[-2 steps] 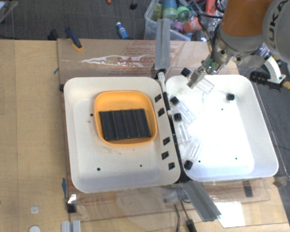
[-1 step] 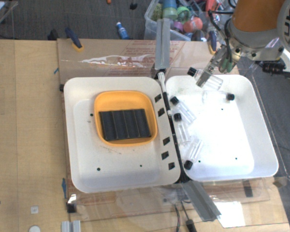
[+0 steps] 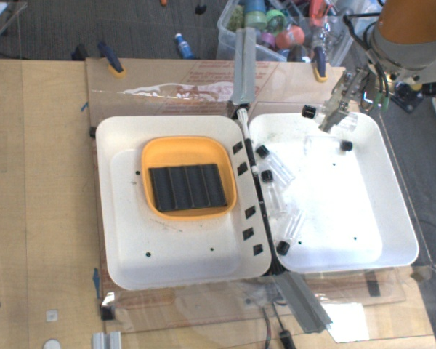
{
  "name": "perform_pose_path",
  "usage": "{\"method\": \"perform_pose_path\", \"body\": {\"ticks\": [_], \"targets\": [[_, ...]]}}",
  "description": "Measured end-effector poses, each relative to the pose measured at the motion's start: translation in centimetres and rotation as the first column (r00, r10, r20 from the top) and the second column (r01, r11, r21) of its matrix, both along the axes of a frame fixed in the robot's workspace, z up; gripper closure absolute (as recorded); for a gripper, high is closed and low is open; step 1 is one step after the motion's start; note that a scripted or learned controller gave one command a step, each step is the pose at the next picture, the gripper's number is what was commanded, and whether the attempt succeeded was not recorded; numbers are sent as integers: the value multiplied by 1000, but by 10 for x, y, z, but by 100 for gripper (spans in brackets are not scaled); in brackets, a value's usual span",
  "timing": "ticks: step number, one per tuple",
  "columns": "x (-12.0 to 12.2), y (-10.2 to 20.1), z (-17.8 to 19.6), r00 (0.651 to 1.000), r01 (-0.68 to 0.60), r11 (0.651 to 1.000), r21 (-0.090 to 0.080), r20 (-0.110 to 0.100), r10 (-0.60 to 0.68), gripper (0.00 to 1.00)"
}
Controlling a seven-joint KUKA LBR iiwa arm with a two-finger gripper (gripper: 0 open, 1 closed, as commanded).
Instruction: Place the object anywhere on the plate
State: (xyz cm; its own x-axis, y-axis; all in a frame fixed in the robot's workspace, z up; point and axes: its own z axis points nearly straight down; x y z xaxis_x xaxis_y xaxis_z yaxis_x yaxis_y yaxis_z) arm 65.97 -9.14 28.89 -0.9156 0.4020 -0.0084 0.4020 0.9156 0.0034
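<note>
A black ribbed rectangular object (image 3: 187, 187) lies flat in the orange plate (image 3: 190, 146). The plate sits in the middle of the left white bin (image 3: 123, 257). My gripper (image 3: 333, 116) hangs over the far edge of the right white bin (image 3: 349, 220), well to the right of the plate and apart from the object. Nothing shows under it but the bin's rim. The orange band of the arm (image 3: 414, 6) is at the top right corner.
A row of black clips (image 3: 248, 213) runs along the divider between the two bins. A grey bar (image 3: 243, 64) stands behind the divider. A clear tub of colourful items (image 3: 291, 13) sits at the back. Blue clamps (image 3: 110, 58) lie on the bench.
</note>
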Motion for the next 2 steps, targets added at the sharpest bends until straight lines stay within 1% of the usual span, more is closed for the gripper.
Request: {"method": "perform_pose_path", "body": {"ticks": [1, 2], "targets": [[-4, -2, 111, 988, -156, 988, -1, 0, 156, 100], [-20, -95, 86, 906, -424, 906, -1, -5, 424, 100]]}}
